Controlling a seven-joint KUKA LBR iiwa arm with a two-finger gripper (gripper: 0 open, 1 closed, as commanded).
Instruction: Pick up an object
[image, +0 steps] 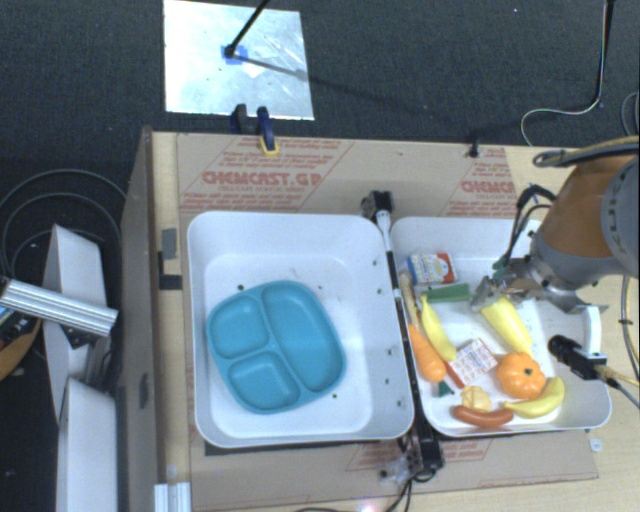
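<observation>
Pincer (494, 291) sits low in the right bin (600, 405) at the yellow pepper's (507, 323) upper end, grip state unclear, so we should centre over the pepper before closing, clear of the pumpkin (520, 373).

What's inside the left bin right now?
The left bin holds one blue divided plate with three compartments, lying flat on the bin floor. Nothing shows in its compartments. Whatever lies beneath the plate is covered.
</observation>
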